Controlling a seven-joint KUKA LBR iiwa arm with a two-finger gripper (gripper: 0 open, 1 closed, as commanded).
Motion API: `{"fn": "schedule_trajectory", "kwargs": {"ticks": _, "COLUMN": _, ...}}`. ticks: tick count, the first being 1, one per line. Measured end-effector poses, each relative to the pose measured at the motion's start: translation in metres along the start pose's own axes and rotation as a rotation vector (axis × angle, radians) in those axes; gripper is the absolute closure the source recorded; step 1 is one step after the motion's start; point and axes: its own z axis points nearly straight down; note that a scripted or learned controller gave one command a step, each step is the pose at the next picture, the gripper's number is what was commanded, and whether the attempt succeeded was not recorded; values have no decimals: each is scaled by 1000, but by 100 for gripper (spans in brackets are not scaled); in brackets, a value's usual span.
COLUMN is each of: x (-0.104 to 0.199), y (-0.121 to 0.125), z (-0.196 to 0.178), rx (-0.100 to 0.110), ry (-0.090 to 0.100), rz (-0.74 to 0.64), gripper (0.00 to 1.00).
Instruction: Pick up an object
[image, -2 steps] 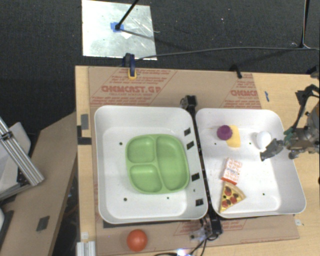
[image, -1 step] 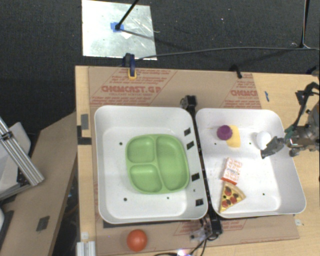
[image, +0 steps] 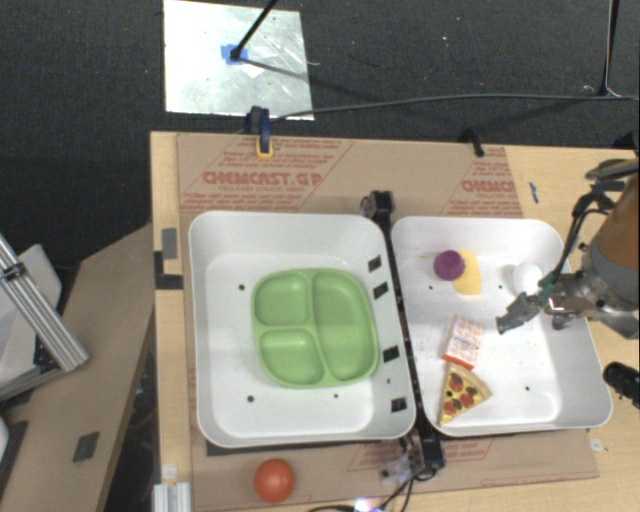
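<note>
Over right bin (image: 560, 400), gripper (image: 518, 314) (hovering)

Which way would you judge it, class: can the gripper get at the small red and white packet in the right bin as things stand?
Probably yes. The gripper hangs over the right bin, just right of the packet. The packet lies flat with nothing on top; the pizza slice sits close below it.

The arm (image: 612, 262) is grey, with an orange band just above the wrist. Thin dark cables loop along its upper side. It ends in a dark metal gripper (image: 515, 315) that looks angular and blocky.
</note>
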Motion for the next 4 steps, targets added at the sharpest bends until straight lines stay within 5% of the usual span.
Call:
{"fn": "schedule_trajectory", "kwargs": {"ticks": 2, "x": -3, "y": -10, "z": 90, "rx": 1, "ry": 0, "rz": 2, "gripper": 0}}
{"fn": "schedule_trajectory", "kwargs": {"ticks": 3, "x": -4, "y": -9, "z": 77, "rx": -5, "ry": -2, "rz": 1, "gripper": 100}}
{"fn": "schedule_trajectory", "kwargs": {"ticks": 4, "x": 3, "y": -6, "z": 32, "rx": -7, "ry": -3, "rz": -2, "gripper": 100}}
